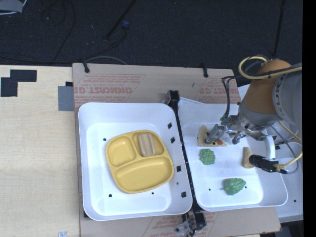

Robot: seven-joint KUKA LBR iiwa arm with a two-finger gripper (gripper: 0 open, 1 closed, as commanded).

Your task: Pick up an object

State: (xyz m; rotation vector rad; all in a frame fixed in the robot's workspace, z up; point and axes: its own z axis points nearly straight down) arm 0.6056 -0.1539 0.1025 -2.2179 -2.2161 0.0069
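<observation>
In the right bin (217,201) my gripper (217,135) hangs low over the right end of a flat yellow wedge (203,135) near the bin's back left. A small green broccoli-like piece (207,157) lies just in front of the wedge. A larger green piece (233,185) sits toward the bin's front. A tan block (247,157) rests at the right, partly behind the arm's black fitting (264,163). The gripper covers part of the wedge, and I see nothing lifted off the bin floor.
The left bin (94,181) holds a yellow compartment plate (140,174) with a tan bun-like piece (145,144) in its back right section. A black divider (180,152) runs between the bins. The arm's orange band (261,90) and cables crowd the right bin's back right corner.
</observation>
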